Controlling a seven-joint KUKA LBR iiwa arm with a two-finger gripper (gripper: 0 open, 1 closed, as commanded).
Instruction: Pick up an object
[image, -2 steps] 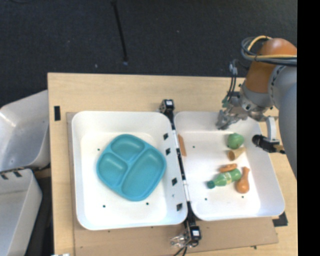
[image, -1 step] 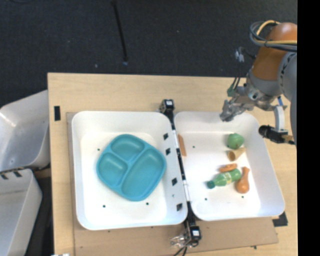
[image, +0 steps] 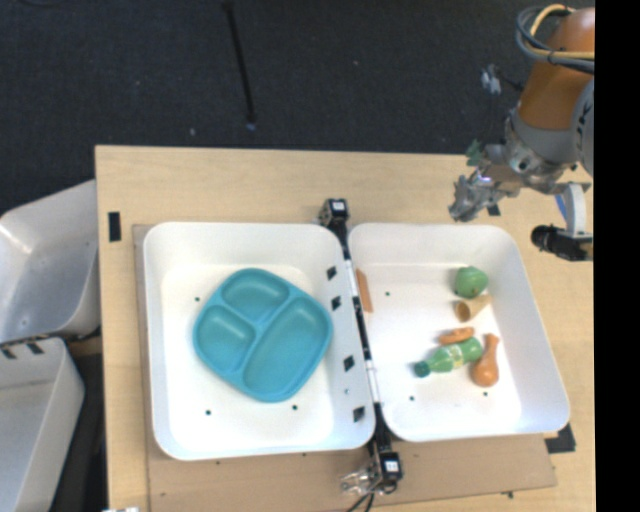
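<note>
Grey arm (image: 550, 90) with an orange band, reaching in at the upper right. Claw (image: 470, 200) hanging over the bare wooden surface (image: 250, 185), just beyond the far rim of the right bin (image: 440, 415) and near its far right corner. Nothing visible between the claw's tips; open or closed, impossible to tell at this size and blur.

Two shallow white bins side by side, joined along a middle seam with small black clips.

In the left bin (image: 180, 420): a blue divided plate (image: 263, 333), lying flat near the centre, three compartments showing, turned at a slant to the bin walls.

In the right bin, all objects well apart from the claw:
- a green ball (image: 470, 281) toward the far right side;
- a small tan piece (image: 467, 311) just below the ball, touching or nearly so;
- a small orange piece (image: 458, 336) lying across, lower down;
- a green bottle-shaped toy (image: 450, 357) on its side, darker cap end pointing left;
- an orange gourd-shaped toy (image: 486, 364) just right of the green toy, narrow end pointing away;
- a thin orange stick (image: 364, 291) lying close along the left wall, beside the seam.

At the left edge, off the surface, white plastic containers (image: 40, 300).
</note>
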